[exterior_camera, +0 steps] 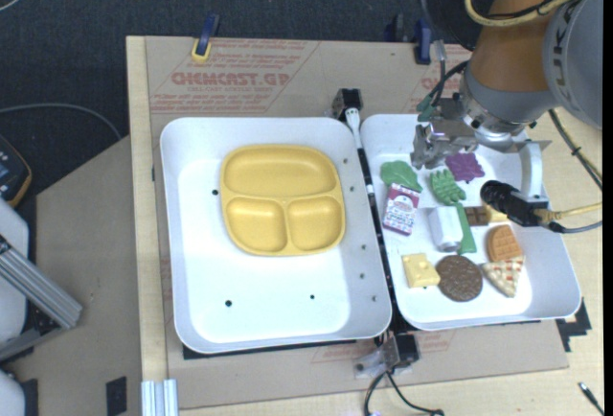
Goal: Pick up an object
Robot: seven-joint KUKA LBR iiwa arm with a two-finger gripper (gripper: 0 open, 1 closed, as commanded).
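Nearest the camera, front edge of the bench [287, 381] w/ cables and a clamp at the seam between the bins. Right bin [546, 299], front row: yellow cheese wedge [419, 268], round brown cookie [461, 278], pizza slice [503, 276]. Just behind those: orange-brown bread piece [503, 242], a white tube [444, 227] w/ a green stick [465, 227] touching its right side, and a small red-and-white carton [402, 211] to the left. Left bin [192, 289] holds a yellow divided tray [283, 196], three compartments, sitting toward the bin's back half.

Further back in the right bin: green leafy piece [400, 173], green ridged toy [445, 185], purple piece [465, 165] beside it. Gripper [439, 144] hangs over this back cluster, just above the green toy and purple piece; jaws state – can't tell, fingers blur into the items below. Nothing visibly between them. Arm's orange band [517, 11] rises at the far right. Blue-yellow clamp [203, 40] at the bench's far edge.
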